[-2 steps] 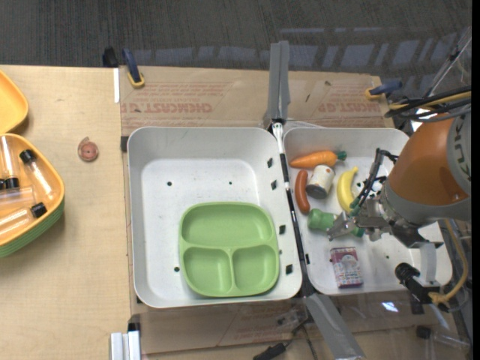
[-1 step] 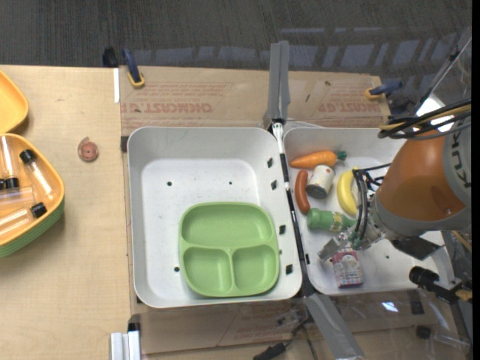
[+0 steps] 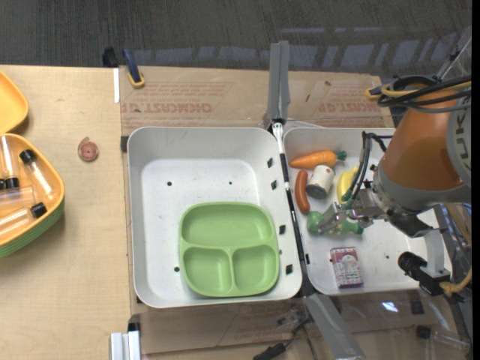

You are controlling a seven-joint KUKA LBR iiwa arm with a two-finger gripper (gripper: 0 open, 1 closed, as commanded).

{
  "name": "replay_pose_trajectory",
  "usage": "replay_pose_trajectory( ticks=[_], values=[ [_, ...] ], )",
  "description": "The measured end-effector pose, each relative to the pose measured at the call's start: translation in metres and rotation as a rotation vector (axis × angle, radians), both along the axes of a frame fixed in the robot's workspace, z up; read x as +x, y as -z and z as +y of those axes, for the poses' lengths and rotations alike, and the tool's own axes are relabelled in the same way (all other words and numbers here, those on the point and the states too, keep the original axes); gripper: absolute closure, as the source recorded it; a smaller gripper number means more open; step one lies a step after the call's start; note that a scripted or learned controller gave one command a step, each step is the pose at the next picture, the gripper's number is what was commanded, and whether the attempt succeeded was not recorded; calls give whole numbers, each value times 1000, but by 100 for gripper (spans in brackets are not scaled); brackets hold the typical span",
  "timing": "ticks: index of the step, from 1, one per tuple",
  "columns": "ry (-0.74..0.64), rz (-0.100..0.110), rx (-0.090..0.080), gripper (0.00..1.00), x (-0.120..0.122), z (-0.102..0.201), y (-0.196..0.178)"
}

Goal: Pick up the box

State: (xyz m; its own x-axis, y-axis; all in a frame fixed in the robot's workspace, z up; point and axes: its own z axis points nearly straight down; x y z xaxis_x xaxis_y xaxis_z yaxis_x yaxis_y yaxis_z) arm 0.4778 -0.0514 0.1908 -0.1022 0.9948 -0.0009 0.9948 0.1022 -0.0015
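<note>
The box (image 3: 346, 266) is small and flat, with a pink and white printed face, and lies near the front edge of the right bin (image 3: 390, 270). The arm comes in from the right, its orange band over the bin's right half. My gripper (image 3: 343, 215) hangs low above a green toy (image 3: 325, 221) in the middle of that bin, a short way behind the box and not touching it.
Behind the gripper in the right bin lie a carrot (image 3: 314, 159), a red sausage (image 3: 301, 189), a white cup (image 3: 321, 179) and a yellow banana (image 3: 346, 182). The left bin (image 3: 154, 201) holds a green divided plate (image 3: 229, 248). A yellow tray (image 3: 26, 193) sits far left.
</note>
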Motion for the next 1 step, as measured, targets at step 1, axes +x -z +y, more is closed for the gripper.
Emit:
replay_pose_trajectory(
  ticks=[1],
  values=[
    [-236,1,2,0,-1,-44,100]
  ],
)
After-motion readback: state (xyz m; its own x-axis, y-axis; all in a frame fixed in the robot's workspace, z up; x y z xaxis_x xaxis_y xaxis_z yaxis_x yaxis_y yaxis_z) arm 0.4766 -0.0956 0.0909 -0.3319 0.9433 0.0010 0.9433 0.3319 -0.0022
